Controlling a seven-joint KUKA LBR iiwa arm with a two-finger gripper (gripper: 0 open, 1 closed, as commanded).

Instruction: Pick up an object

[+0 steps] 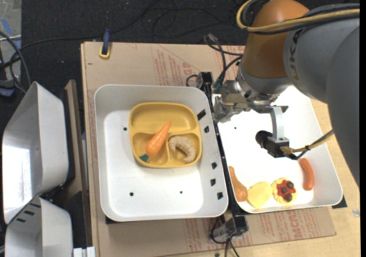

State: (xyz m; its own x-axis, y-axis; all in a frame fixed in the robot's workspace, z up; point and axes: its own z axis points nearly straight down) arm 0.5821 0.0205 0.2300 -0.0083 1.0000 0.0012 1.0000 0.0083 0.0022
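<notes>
**A:** In the camera view, where does the hand sit?

**B:** The hand (224,103) hangs under the grey arm (297,38), right at the seam where the left bin (108,153) meets the right bin (320,130). The wrist covers it from above, so whether it is open or closed cannot be told. It is not seen holding anything.

**A:** And what is there to pick up?

**B:** In the left bin, a yellow plate (140,114) carries a carrot (158,138) aslant in its lower-left compartment. A pale curled piece (184,148) lies in the lower-right one. Along the right bin's lower edge lie four more things. An orange piece (237,184) sits by the left wall, with a yellow disc (260,194) just beside it. A berry tart (284,190) touches the disc, and a sausage (308,174) lies off to the right. All of them are apart from the hand.

**A:** What could go wrong from here?

**B:** A straight descent would likely meet the bin rims and no object at all. The orange piece hugs the wall, which leaves little room for a grip — the hand may jam against the wall. Disc and tart touch, so closing on one could shove or drag the other. The carrot looks smooth and tapered, and the plate's ridges may stop the hand short, so a slip seems likely there. The sausage lies free and looks the safest choice on the desk (148,61).
</notes>
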